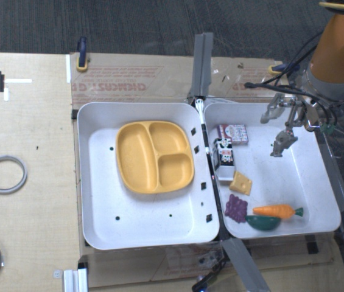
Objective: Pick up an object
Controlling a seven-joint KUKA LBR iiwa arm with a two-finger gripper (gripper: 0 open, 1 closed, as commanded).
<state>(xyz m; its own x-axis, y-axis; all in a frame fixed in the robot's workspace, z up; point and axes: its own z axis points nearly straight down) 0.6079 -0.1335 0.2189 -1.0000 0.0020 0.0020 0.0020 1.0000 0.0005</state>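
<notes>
Two white bins sit side by side; the right bin [318, 163] holds a carrot [275, 211] near its front wall. Above it, the claw [284, 140] hangs spread, pinching nothing.

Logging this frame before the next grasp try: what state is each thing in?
Gripper: above the right bin, holding nothing, fingers hard to read.
Tray: flat in the left bin, right side up.
Carton: lying against the right bin's left wall.
Pink box: lying flat.
Cheese: lying loose.
Grapes: lying by the cheese.
Carrot: on its side, touching the green piece.
</notes>
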